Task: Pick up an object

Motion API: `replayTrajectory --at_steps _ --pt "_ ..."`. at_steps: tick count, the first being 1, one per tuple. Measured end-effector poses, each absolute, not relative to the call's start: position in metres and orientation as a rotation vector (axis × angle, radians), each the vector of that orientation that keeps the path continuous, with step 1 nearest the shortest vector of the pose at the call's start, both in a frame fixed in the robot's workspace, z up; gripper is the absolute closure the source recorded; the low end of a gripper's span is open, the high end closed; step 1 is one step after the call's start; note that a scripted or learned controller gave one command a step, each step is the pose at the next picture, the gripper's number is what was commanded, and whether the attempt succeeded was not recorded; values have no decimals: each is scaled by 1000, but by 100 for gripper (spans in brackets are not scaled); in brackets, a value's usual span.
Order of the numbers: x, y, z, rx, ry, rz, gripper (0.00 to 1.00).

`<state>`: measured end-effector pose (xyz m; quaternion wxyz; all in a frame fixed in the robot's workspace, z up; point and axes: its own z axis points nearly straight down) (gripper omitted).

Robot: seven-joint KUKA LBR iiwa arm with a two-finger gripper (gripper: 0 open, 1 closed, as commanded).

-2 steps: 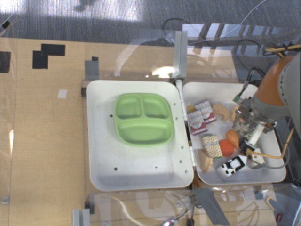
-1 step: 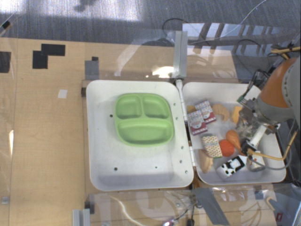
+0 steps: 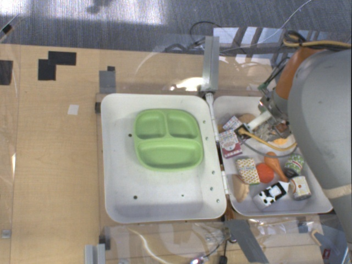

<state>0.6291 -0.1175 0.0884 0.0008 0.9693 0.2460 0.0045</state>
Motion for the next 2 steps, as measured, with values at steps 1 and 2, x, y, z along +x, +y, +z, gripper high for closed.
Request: replayTrajectory --at_steps 1,2 --pt "644 -84 88 3122 347 12 100" --pt "663 -123 87 3122 330 8 100"
